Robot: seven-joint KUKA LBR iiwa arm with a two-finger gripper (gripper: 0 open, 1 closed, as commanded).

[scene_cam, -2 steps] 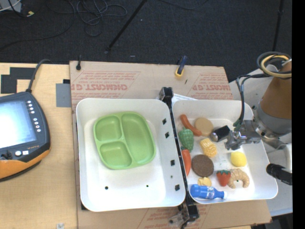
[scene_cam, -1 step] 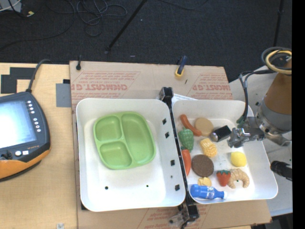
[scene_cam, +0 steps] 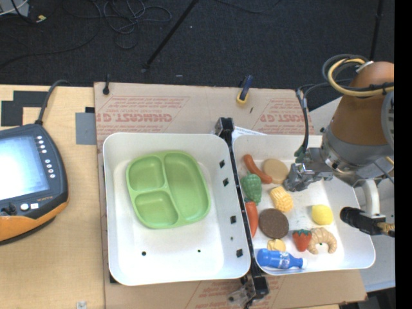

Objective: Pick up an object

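fingers unreadable above crowded toy bin

whether the grey two-finger gripper (scene_cam: 297, 179) is open or closed cannot be told. it hangs over the right white bin (scene_cam: 360, 257), just beside the yellow plastic corn cob (scene_cam: 282, 200). risk: tight packing invites a glancing or double grasp. the left white bin (scene_cam: 119, 250) holds a green divided tray (scene_cam: 167, 188).

Under my jaws, the table (scene_cam: 58, 262) carries a cardboard sheet (scene_cam: 161, 108) bearing two white bins: the right bin (scene_cam: 360, 253) directly below me, the left bin (scene_cam: 122, 237) beyond. A handheld screen unit (scene_cam: 26, 179) lies farthest off.
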